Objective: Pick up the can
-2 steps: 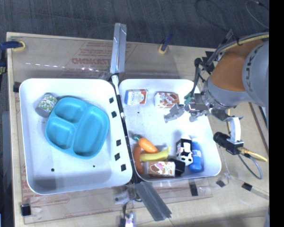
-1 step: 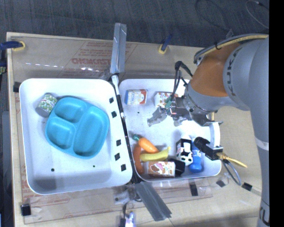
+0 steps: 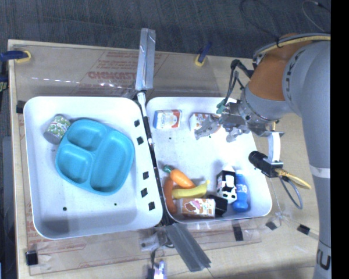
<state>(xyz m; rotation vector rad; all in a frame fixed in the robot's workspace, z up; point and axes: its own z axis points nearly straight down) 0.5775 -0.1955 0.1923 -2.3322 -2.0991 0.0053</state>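
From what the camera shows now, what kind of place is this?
Probably a robot grasping test bench: two white bins clamped to a board, toy food and a can inside, and the grey arm reaching in.

Bright, even overhead light; mild glare on white bins [image 3: 41, 214]; slightly soft focus.

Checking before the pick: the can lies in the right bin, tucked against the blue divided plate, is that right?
Not quite. The camera view shows the can in the left bin, not the right one, tucked against the blue divided plate.
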